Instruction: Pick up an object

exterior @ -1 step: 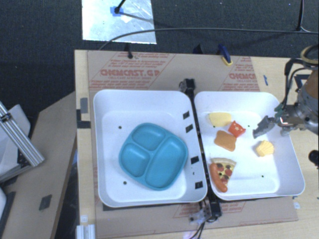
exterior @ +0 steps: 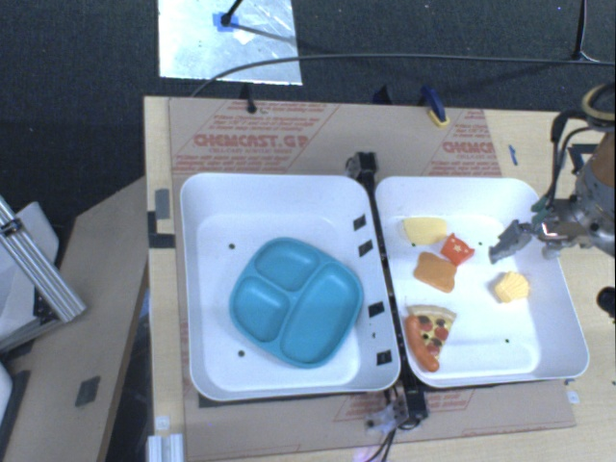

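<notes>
Claw [exterior: 508, 243] over the right bin [exterior: 553, 354]
It hangs above the toy food, seemingly holding nothing; finger state unclear from here.

Arm [exterior: 589, 176]: grey metal wrist block, tan-orange patch on upper part, black cables looping above. Gripper [exterior: 504, 246]: dark grey finger, small red light near base.

"CHEMCAST GP" in red, printed repeatedly across the brown protective sheet [exterior: 289, 133] beneath both bins
</notes>
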{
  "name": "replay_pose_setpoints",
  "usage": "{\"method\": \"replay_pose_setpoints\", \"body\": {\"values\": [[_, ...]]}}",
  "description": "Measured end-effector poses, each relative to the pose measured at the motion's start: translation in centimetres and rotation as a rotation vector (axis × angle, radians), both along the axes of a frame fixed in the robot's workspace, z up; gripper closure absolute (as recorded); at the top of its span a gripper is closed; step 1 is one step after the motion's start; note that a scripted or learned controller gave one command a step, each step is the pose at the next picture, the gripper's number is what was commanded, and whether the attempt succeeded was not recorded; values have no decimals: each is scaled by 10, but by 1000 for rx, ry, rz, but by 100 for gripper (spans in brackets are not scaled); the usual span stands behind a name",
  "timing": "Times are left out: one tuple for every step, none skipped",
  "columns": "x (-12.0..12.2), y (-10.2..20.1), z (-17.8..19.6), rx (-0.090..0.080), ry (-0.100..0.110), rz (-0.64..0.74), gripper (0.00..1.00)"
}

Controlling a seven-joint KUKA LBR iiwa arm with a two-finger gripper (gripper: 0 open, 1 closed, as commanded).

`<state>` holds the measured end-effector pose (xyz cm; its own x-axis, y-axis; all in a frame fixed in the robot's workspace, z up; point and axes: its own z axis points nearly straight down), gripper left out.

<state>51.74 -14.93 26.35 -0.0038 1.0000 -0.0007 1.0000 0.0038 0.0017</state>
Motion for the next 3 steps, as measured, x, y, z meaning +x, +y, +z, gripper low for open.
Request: {"method": "replay_pose_setpoints", "body": {"values": [[6, -7, -48, 1, 4, -2, 0], [10, -4, -110, 2, 5, -2, 0], [4, -5, -171, 2, 6, -3, 0]]}}
